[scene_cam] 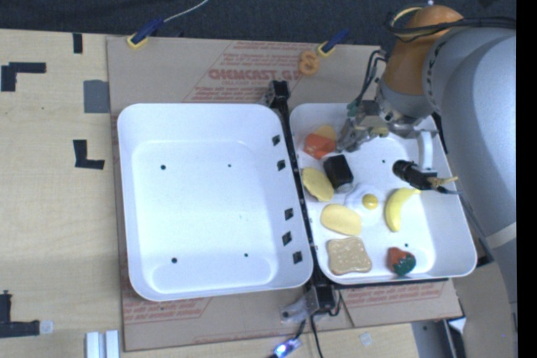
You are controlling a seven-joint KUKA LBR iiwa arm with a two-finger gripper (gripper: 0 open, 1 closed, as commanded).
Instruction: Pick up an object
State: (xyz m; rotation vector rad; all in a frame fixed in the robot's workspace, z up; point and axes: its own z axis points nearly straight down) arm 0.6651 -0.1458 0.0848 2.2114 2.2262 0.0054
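The gripper hangs over the right bin; I cannot tell how it stands, and nothing seems held. Just left of it lies an orange-red toy, just below a black block; the pick is not done

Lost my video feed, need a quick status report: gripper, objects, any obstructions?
Gripper low over right bin, near orange item and black block. Nothing seen held. Banana, bread slice lie apart.
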